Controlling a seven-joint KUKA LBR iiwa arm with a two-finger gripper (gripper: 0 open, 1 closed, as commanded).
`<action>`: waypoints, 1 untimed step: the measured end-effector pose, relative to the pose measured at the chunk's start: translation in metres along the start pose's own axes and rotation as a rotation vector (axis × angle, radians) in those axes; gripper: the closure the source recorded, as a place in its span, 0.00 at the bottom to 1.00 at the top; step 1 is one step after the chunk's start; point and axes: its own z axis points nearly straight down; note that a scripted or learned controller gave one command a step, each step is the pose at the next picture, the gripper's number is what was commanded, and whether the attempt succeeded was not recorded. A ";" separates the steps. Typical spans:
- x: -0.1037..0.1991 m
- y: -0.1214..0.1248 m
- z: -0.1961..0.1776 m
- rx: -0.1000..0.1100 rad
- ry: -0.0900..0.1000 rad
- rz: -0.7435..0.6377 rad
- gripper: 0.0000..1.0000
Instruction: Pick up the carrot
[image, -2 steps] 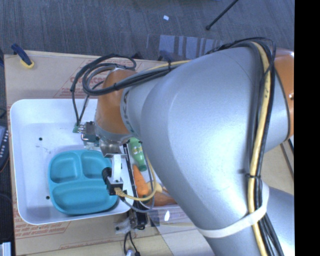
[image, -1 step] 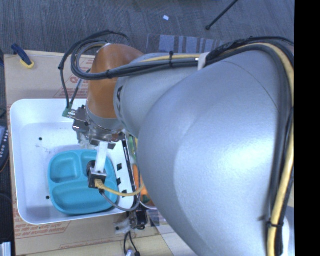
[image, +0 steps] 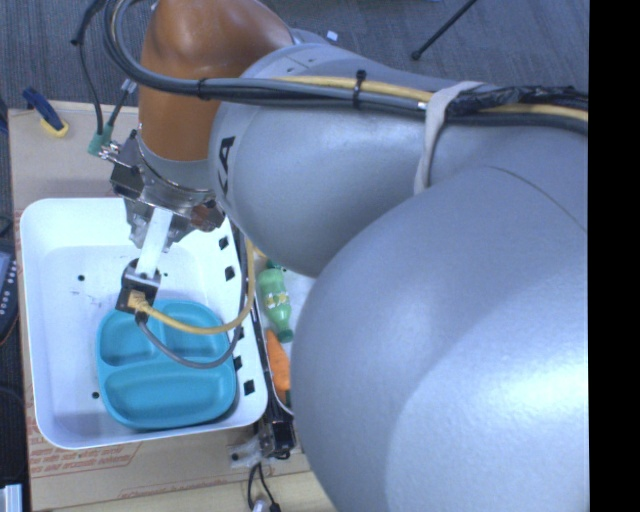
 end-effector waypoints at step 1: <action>-0.024 0.066 -0.114 -0.004 0.001 0.152 1.00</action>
